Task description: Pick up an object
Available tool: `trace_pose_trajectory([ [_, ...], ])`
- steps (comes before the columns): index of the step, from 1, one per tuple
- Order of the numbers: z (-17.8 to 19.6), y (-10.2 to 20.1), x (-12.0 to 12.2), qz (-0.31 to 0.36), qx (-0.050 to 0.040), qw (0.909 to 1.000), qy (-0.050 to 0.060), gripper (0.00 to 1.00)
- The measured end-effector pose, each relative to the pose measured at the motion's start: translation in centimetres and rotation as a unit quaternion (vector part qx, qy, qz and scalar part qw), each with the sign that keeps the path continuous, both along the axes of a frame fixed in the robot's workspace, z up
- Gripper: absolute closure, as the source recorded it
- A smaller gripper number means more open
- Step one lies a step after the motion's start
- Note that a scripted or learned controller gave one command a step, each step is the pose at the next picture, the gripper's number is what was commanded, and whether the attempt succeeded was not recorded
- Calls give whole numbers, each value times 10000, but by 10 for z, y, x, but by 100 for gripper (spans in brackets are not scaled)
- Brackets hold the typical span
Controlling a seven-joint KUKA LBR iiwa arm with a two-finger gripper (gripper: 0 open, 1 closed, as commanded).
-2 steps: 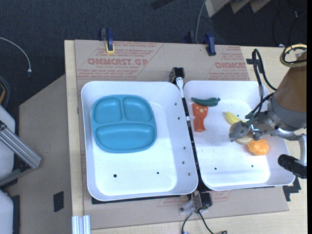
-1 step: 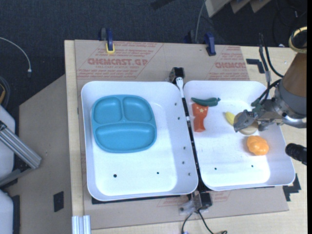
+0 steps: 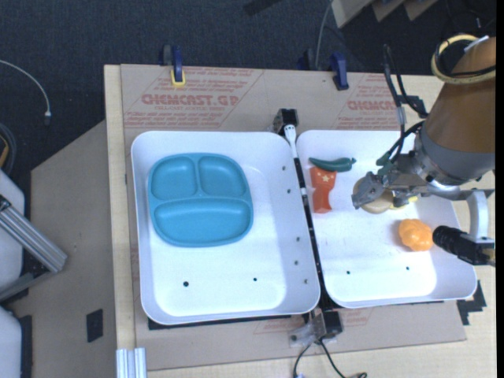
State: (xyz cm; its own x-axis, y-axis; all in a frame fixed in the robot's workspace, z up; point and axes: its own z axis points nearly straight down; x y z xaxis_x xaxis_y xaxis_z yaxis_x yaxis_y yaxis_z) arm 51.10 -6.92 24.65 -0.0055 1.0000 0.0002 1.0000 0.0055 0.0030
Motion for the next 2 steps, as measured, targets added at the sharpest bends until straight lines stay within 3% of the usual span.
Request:
trace_pose_trajectory([
  [2, -10, 106, 27, 4, 6, 10000, 3, 100],
])
